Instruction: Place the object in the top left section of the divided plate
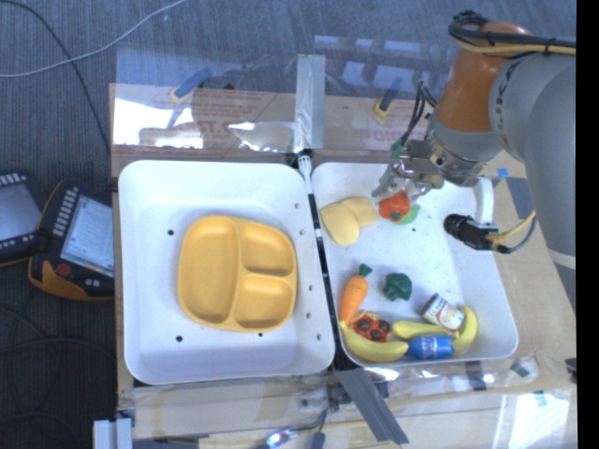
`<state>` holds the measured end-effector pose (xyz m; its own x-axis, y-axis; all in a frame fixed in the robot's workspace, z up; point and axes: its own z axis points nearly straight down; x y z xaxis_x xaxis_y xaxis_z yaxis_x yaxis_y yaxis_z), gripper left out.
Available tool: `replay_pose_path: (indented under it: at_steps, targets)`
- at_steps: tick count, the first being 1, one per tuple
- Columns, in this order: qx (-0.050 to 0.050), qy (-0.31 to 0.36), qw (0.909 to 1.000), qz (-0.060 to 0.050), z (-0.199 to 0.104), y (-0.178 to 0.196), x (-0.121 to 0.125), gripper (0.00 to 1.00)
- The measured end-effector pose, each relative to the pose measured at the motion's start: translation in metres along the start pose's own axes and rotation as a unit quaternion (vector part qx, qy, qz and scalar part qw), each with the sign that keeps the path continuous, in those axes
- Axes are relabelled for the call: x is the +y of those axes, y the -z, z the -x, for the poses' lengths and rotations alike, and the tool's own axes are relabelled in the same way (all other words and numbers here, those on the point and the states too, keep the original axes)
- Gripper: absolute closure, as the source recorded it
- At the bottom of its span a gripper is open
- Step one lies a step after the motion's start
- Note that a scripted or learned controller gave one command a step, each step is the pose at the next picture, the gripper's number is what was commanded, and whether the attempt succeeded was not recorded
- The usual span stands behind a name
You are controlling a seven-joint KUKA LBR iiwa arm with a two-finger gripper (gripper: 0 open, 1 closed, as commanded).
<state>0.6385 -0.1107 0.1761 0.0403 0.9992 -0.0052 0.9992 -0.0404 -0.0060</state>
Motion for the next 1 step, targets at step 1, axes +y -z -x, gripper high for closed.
replay_pose_path:
  at_steps: [1]
  targets:
    - [0.003,-0.017,0.9998,0.000,-0.0861,0.0151,-0.0567,1.00]
